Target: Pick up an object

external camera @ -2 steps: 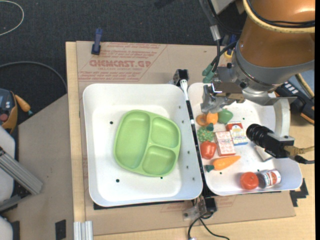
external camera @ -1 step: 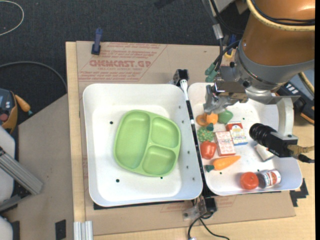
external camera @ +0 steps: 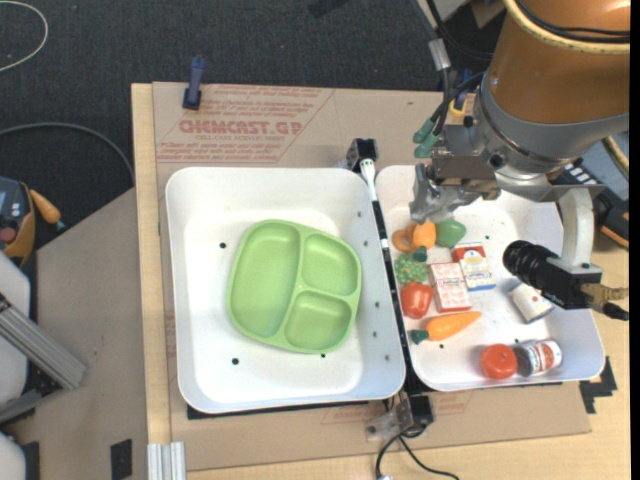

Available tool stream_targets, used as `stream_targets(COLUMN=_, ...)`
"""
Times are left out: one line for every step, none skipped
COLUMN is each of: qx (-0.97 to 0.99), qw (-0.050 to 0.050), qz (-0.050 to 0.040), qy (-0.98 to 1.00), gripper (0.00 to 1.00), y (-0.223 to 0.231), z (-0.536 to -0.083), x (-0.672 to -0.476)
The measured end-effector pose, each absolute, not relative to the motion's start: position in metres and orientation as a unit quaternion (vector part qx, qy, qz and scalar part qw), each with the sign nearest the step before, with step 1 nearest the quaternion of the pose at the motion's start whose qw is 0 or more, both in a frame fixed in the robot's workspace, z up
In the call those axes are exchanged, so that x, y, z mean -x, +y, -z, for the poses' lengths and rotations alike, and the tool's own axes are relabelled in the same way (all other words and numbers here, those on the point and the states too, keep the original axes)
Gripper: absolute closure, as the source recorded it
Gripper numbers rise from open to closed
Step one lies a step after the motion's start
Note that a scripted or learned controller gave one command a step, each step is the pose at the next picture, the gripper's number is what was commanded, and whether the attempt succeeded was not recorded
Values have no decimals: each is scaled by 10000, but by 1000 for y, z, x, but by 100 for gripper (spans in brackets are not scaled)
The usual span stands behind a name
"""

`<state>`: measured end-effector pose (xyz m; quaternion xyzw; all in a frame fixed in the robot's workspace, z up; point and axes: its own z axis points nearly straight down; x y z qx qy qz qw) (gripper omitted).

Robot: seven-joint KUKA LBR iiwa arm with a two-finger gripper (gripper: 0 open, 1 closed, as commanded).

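Gripper [external camera: 428, 211] low over right bin [external camera: 575, 368], at its upper left corner; jaw state cannot tell from this slant. Just below the tip: small orange piece [external camera: 424, 235], green piece [external camera: 451, 232] touching it. Further down: red pepper [external camera: 416, 297], carton [external camera: 449, 286], carrot [external camera: 447, 325], jar [external camera: 522, 359] on its side near front rim. In left bin [external camera: 190, 298], green divided plate [external camera: 294, 285], centred.

Glossy white plastic bins [external camera: 190, 268]; smooth, matt green plastic plate [external camera: 295, 286]; brown cardboard sheet [external camera: 240, 128] under them; shiny orange band [external camera: 570, 3] on the arm.
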<state>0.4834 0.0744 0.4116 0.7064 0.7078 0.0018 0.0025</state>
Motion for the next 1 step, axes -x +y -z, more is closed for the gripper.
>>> stream_targets(qx=-7062, qw=36, qz=-24, qy=7080, gripper=100, y=75, z=-422, x=-484)
